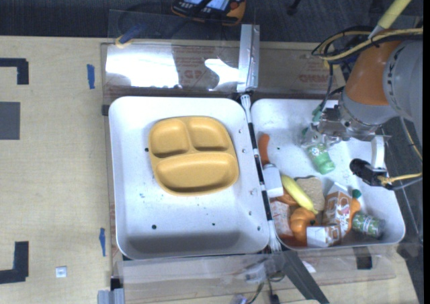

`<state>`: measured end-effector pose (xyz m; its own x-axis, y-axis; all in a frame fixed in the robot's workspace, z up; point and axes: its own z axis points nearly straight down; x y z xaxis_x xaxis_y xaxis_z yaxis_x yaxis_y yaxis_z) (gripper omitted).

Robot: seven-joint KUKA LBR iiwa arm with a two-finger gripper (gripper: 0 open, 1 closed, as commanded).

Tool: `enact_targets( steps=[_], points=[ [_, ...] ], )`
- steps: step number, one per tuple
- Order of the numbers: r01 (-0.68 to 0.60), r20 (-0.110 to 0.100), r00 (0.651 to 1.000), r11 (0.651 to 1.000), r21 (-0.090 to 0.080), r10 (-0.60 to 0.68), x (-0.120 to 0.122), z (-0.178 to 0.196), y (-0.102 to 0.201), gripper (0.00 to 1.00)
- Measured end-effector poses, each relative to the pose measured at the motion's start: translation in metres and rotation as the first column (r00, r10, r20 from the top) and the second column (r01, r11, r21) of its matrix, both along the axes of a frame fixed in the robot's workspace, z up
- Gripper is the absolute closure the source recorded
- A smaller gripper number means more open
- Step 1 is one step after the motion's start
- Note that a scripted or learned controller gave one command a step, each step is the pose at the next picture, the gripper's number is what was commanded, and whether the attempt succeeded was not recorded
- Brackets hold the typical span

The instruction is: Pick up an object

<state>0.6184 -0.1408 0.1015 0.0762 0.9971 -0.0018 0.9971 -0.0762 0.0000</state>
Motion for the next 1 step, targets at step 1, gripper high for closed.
enact_targets(
  steps=[1],
  points=[
    [-0.059,-0.001,0.998,0.998,0.001,0.059,0.0181,0.1428,0.0606,1.00]
  ],
)
